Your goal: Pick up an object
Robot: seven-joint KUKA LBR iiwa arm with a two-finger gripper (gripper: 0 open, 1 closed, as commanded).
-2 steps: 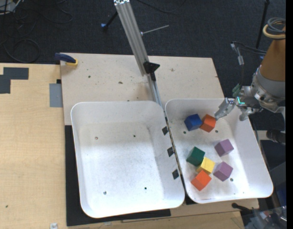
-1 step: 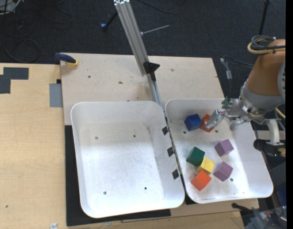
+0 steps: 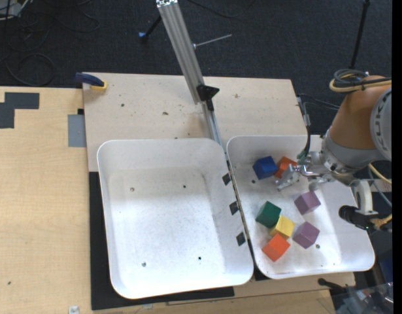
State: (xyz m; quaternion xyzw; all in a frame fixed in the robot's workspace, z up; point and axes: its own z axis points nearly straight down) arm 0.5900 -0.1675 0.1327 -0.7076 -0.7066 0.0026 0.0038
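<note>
Reaching in from the right, our grey arm with its orange band (image 3: 357,120) has its metal two-finger end effector (image 3: 291,175) low inside the right-hand shallow white bin (image 3: 344,257), near that bin's upper part. We cannot tell whether it is parted or closed, since the metal parts blur together against the white floor, and nothing is visibly between them.

Candidates for picking lie all around it. A small blue cube (image 3: 265,167) and a small orange-red block (image 3: 285,165) sit just beside the end effector on its left, the orange-red one partly hidden by it. A purple cube (image 3: 308,202) lies just below it. Further down, a green cube (image 3: 268,214), a yellow cube (image 3: 284,227), a second orange cube (image 3: 276,246) and another purple cube (image 3: 306,234) cluster together, touching or nearly so.

We judge the low placement beside the blue and orange-red pair to be a grasp attempt there. Crowding could make the grip slip. The left-hand white bin (image 3: 122,169) sits alongside on the pale wooden desk (image 3: 142,103).
</note>
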